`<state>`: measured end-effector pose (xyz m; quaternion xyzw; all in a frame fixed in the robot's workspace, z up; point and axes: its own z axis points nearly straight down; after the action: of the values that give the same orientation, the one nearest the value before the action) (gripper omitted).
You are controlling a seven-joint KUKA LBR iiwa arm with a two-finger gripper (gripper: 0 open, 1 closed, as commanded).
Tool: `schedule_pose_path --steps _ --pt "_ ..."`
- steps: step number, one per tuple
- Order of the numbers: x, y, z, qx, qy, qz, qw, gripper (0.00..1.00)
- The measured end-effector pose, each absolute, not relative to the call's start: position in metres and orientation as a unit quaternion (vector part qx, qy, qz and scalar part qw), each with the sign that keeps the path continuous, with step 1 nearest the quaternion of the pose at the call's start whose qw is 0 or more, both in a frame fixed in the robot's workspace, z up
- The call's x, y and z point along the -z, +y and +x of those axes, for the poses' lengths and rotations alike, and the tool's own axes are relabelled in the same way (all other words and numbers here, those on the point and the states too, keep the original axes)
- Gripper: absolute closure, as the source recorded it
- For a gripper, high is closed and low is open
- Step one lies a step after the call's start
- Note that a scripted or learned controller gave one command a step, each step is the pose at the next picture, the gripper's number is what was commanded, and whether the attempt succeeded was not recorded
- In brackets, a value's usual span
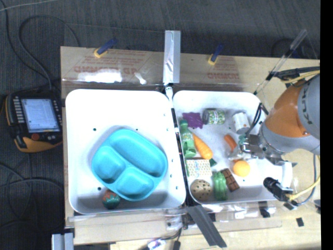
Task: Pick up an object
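My gripper (243, 146) hangs low over the right side of the right bin (218, 99), below the orange-banded wrist (283, 120). It sits between a small orange carrot piece (230, 140) on its left and an orange ball (240, 167) just below it. Nothing is visibly held. Further left lie a larger carrot (203, 147), a green bottle (188, 141), a purple toy (193, 120), a green can (214, 116) and a white cup (240, 121).
Along the right bin's front edge are a patterned box (198, 167), a round cookie (201, 189), a green block (219, 185) and a brown bar (229, 179). The left bin (83, 108) holds a blue divided tray (130, 163) and a small red-green fruit (110, 198).
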<state>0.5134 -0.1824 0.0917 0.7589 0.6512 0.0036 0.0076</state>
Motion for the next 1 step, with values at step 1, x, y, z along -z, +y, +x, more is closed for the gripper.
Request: schedule_pose_path --steps 1 --pt "-0.0907 -0.1815 0.5134 -0.0036 0.652 0.758 0.007 0.00"
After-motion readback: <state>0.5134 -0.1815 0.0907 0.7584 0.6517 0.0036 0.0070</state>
